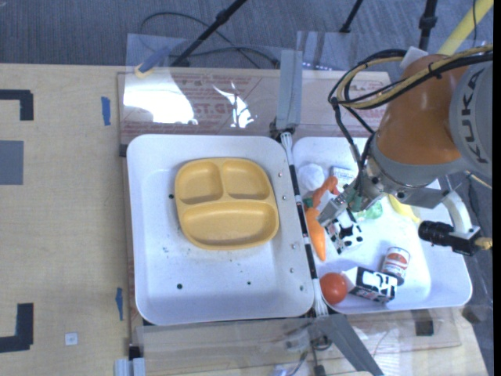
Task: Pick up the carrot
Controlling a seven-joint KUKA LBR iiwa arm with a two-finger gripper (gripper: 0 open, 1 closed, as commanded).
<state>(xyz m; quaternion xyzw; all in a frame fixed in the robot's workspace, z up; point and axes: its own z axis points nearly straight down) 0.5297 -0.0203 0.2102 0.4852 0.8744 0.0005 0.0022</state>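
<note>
- a red tomato (pixel 334 287) and a small black-and-white carton (pixel 374 283) lie at the near edge of the right bin (pixel 446 284), with a little can (pixel 396 261) just behind
- the carrot (pixel 316 232) lies along the right bin's left wall, beside a black-and-white cow toy (pixel 345 233)
- the tool (pixel 342 207) hangs just above the carrot's far end; whether it is spread or pinching cannot be told
- the left bin (pixel 156 249) holds a yellow divided plate (pixel 226 202)

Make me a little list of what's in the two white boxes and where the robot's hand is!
left bin: yellow divided plate
right bin: carrot, red tomato, small can, black-and-white toy, dark box
carrot spot: along the right bin's left edge
gripper: low over the right bin, beside the carrot
</note>
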